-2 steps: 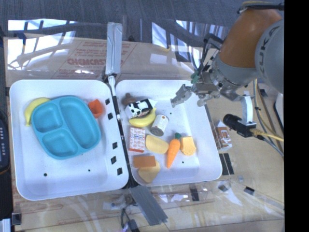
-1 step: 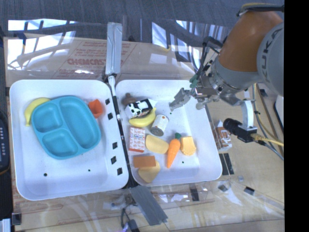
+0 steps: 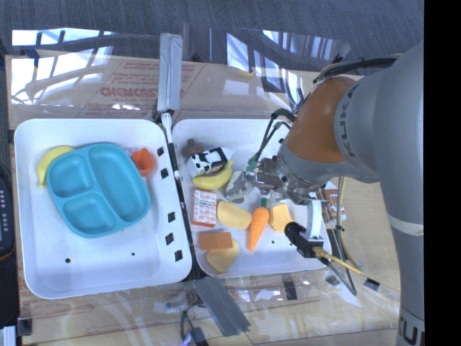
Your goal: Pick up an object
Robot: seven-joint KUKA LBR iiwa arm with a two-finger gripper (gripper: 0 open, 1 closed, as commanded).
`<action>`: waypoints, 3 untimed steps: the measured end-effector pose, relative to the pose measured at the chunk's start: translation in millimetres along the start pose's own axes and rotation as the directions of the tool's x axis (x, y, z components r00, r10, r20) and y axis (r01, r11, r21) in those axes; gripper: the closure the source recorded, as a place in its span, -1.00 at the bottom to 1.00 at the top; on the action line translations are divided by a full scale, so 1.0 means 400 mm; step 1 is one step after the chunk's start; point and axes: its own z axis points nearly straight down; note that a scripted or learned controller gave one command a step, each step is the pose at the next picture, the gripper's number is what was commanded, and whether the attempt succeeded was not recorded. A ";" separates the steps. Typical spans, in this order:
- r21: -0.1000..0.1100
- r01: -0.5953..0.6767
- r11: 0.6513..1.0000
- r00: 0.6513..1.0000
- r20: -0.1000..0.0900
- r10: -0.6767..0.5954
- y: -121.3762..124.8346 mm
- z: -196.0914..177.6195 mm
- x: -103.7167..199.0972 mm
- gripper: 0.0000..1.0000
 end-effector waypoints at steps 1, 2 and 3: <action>-0.020 0.213 0.977 0.977 -0.006 -0.213 -0.029 0.166 -0.188 -1.00; -0.020 0.213 0.977 0.977 -0.006 -0.213 -0.029 0.166 -0.188 -1.00; -0.019 0.215 0.976 0.977 0.001 -0.215 -0.026 0.149 -0.196 1.00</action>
